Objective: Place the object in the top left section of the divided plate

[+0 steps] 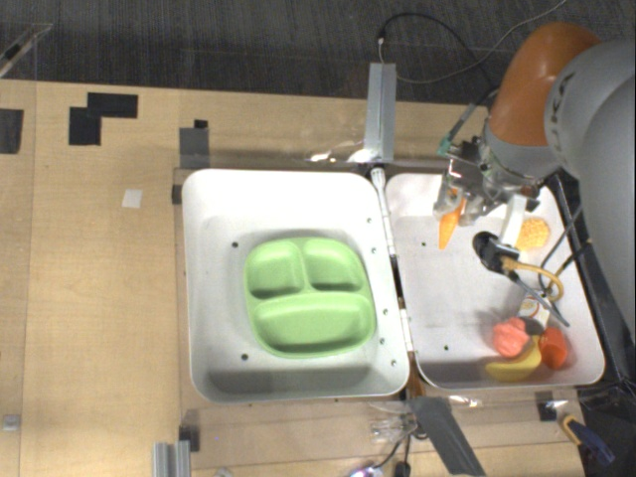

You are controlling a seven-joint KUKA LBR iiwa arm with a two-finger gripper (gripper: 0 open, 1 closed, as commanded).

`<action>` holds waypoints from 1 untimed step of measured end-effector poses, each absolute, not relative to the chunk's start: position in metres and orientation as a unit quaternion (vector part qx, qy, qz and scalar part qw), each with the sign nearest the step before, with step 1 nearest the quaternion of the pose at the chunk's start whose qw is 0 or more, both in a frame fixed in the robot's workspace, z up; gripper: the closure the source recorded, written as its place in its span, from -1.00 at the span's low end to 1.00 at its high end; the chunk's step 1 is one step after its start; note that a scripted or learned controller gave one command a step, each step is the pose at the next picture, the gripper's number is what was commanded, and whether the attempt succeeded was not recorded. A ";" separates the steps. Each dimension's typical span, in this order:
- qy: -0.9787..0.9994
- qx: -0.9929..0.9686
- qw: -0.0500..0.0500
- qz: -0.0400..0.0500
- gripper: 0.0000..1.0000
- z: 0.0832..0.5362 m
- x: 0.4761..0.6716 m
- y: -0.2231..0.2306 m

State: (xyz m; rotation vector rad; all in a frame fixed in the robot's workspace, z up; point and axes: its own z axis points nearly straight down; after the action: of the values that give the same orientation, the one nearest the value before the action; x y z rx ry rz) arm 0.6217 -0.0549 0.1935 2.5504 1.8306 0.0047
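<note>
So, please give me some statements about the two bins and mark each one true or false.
1. The green divided plate lies in the left bin. True.
2. The orange carrot rests on the plate. False: it is over the right bin, at the tool.
3. A banana lies near the right bin's lower corner. True.
4. The plate's sections hold food. False: all three are bare.
</note>
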 end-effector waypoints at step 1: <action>0.668 0.744 0.000 0.001 1.00 0.185 0.550 0.000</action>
State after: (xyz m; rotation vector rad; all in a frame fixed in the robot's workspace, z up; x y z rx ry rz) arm 0.5502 -0.0003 0.1846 2.3373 2.0981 0.0040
